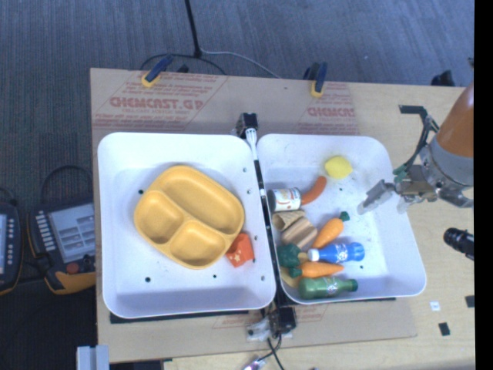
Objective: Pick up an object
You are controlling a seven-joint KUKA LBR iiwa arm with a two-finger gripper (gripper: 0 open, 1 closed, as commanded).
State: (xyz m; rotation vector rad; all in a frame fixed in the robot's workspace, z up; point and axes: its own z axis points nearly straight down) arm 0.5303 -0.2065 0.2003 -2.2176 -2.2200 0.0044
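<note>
The right bin [389, 241] holds several small items: a yellow lemon [337, 166], an orange-red chili [313, 190], a small can [286, 200], a wooden block [297, 227], a carrot [330, 230], a blue bottle [340, 252], a second carrot [322, 269] and a green bottle [328, 287]. My gripper [385, 192] hangs over the right bin's right side, apart from all of these, with nothing seen in it. The lemon lies up and to its left.
The left bin [115, 284] carries a yellow divided plate [189, 216] with a red-orange piece [241, 250] at its lower right corner. Clamps [316, 79] sit on the board's far edge. A dark green item [289, 255] lies by the divider.
</note>
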